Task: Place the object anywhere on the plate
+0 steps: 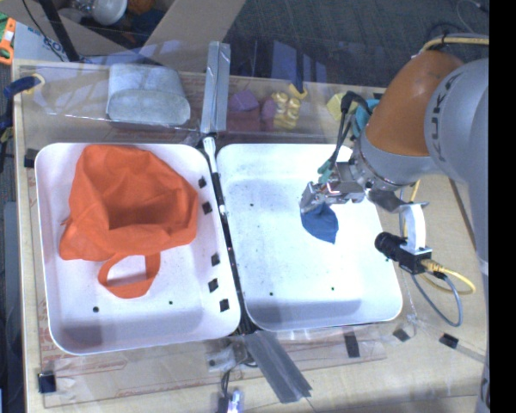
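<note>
A small blue object (322, 224), soft-looking and pointed at its lower end, is in the right bin (267, 265), right of the bin's middle. My gripper (316, 203) comes in from the right and sits directly over the object's top edge. That top edge is tucked between the gripper's metal fingers, which are shut on it. The rest of the blue object hangs below the fingers over the white bin floor.
A crumpled orange bag (129, 205) with a loop handle fills much of the left bin (69, 317). A black-clipped divider (219, 239) separates the bins. Purple and yellow items (271, 107) lie behind the right bin, and a grey pouch (148, 95) lies behind the left.
</note>
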### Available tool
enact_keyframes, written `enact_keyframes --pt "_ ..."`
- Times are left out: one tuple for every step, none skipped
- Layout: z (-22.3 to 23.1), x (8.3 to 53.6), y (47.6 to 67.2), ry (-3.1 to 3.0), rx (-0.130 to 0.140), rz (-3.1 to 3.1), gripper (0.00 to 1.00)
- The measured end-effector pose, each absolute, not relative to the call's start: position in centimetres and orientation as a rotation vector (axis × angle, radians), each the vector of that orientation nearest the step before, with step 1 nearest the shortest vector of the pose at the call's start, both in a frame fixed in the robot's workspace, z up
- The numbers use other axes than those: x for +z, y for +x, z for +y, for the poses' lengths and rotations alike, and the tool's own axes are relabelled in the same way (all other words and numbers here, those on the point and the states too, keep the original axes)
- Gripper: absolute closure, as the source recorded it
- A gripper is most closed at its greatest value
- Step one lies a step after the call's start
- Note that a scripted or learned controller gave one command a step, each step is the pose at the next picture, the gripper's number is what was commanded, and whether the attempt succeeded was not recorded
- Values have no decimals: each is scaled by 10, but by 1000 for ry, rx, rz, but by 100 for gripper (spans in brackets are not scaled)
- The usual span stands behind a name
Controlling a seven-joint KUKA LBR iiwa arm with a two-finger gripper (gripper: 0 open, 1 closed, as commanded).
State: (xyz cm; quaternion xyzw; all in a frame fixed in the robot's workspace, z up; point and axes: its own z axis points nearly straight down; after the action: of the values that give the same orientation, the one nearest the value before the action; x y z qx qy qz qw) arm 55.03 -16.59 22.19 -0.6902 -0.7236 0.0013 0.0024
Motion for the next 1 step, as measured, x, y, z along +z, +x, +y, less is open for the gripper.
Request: enact_keyframes --pt "-149 185 594 -2248 6 -2187 100"
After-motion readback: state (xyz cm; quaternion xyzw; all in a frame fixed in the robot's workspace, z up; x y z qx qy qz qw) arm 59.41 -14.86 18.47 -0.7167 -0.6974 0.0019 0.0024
